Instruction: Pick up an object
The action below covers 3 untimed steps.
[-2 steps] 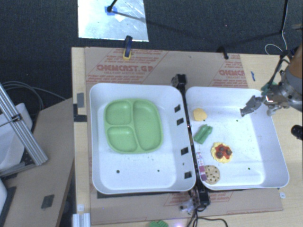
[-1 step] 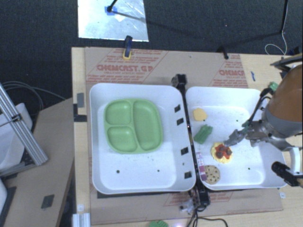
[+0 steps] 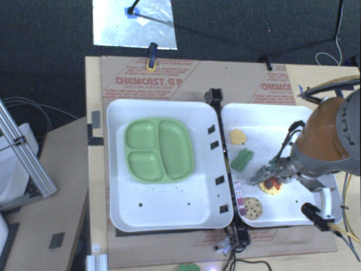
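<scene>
On the desk (image 3: 96,95), the left bin (image 3: 121,208) carries a green divided plate (image 3: 159,150). In the right bin (image 3: 293,213), the pincer (image 3: 269,176) sits low over a red-and-yellow toy (image 3: 272,186); its opening I cannot tell. It may nudge the toy aside (cookie (image 3: 251,208) and green piece (image 3: 242,160) lie near).

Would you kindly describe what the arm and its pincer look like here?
The arm is bulky and rounded, grey with a broad orange band above the wrist. Thin black cables loop beside the wrist. The pincer is small, dark grey metal.
</scene>
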Each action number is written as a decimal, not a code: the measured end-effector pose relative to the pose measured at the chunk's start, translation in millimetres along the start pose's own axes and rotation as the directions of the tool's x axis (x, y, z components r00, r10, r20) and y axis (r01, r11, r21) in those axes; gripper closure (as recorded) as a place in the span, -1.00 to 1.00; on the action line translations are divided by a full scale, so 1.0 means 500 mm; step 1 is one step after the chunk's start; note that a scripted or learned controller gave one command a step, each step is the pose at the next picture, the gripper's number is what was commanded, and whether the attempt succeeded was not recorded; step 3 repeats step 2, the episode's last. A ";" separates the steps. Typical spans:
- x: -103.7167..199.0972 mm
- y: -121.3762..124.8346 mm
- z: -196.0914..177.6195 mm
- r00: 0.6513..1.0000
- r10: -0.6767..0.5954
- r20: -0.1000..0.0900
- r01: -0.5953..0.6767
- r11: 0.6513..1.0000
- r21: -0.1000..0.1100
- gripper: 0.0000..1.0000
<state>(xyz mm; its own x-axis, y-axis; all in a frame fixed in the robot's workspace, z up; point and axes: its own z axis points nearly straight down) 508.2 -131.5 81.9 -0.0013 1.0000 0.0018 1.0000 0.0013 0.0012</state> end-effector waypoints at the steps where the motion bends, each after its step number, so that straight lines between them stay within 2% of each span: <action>1: -0.003 0.001 -0.026 1.000 0.001 0.002 -0.001 1.000 -0.002 1.00; 2: 0.172 0.081 -0.237 1.000 -0.014 0.000 0.014 1.000 -0.013 1.00; 3: 0.172 0.081 -0.237 1.000 -0.014 0.000 0.014 1.000 -0.013 1.00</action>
